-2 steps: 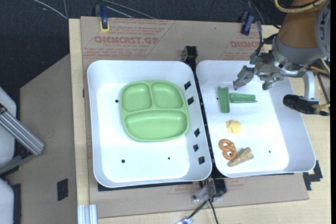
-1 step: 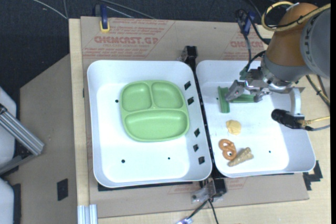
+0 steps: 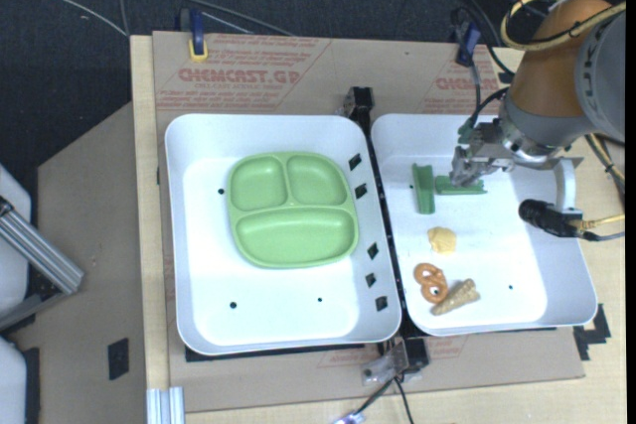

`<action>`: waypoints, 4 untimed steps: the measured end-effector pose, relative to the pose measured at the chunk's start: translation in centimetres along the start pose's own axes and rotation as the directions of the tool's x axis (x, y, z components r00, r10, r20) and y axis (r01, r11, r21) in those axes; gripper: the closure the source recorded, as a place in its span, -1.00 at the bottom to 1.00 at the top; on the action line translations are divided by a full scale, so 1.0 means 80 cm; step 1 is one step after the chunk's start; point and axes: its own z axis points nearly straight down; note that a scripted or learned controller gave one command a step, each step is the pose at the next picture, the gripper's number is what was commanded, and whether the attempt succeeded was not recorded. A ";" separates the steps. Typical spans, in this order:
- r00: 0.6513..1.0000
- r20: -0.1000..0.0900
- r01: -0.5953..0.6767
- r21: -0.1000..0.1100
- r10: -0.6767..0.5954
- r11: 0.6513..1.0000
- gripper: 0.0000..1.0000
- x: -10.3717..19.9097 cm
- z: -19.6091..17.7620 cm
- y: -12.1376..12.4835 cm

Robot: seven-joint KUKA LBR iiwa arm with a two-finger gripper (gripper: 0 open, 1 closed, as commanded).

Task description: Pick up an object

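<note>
In the right bin [image 3: 542, 268] lies a green L-shaped piece [image 3: 425, 190], its long bar running to the right. My gripper [image 3: 467, 175] is low over the right end of that bar, right at it or touching it. Nearer the front of the bin lie a small yellow lump [image 3: 442, 238], a brown pretzel [image 3: 430, 280] and a tan cone-shaped piece [image 3: 458, 296], all apart from the gripper.
The left bin [image 3: 191, 213] holds a green divided plate [image 3: 293, 210]. A black divider with clips [image 3: 370, 213] runs between the bins. A black plug with a cable [image 3: 549, 214] hangs from the arm over the right bin. Blue clamps [image 3: 198, 33] hold the board's back edge.
</note>
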 end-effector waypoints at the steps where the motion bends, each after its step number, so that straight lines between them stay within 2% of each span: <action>1: 1.000 0.002 0.001 -0.005 -0.001 1.000 1.00 0.003 -0.056 0.007; 2: 1.000 0.002 0.001 -0.006 -0.001 1.000 1.00 0.003 -0.122 0.009; 3: 1.000 -0.001 0.007 -0.002 -0.007 1.000 1.00 0.082 -0.127 0.016; 4: 1.000 0.000 0.006 -0.001 -0.006 1.000 1.00 0.150 -0.112 0.029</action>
